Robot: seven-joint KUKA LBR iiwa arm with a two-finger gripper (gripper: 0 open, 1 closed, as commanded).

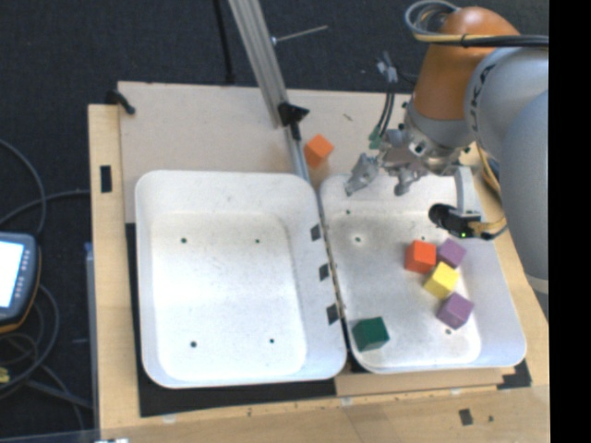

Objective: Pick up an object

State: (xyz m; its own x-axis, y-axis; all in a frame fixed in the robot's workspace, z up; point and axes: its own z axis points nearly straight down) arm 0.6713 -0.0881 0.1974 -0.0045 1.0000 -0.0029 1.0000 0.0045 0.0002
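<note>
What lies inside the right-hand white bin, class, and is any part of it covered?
The right bin holds a red-orange cube, a yellow cube, two purple cubes and a green cube. The gripper and arm hang over its far edge, covering that part.

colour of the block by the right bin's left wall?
Dark green block, seen in the camera view.

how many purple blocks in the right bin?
2. One purple block sits just right of the orange block; the other purple block lies nearer the front, below the yellow block. The arm may hide more.
</note>
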